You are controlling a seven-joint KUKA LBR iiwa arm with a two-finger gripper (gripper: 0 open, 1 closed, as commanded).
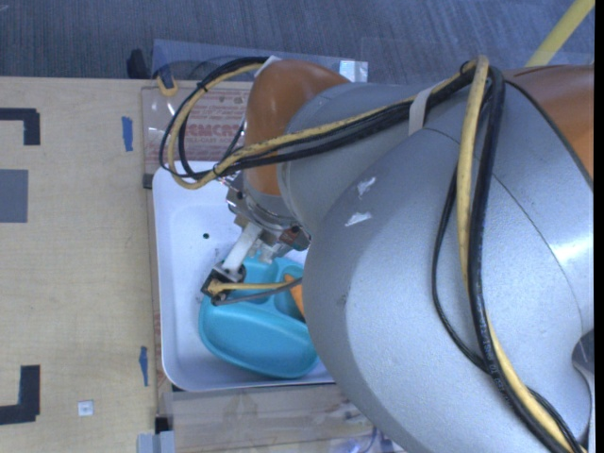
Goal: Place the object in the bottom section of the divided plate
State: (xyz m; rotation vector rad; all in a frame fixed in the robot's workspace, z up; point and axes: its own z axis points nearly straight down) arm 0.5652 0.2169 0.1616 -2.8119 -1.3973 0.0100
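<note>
A light blue divided plate (253, 336) lies in the near part of the white bin (184, 281), partly under my arm. My gripper (268, 232) hangs low over the plate's far edge, below the orange wrist band. Its tips are hidden by the wrist and the arm's grey body. A small orange sliver (296, 294) shows on the plate right at the edge of the arm; what it is I cannot tell. Which section of the plate it lies in is hidden.
The grey arm covers the right half of the view and most of the bin. A pale wooden bench top (75, 253) with black marks lies to the left. Black and yellow cables (198, 111) loop over the bin's far rim.
</note>
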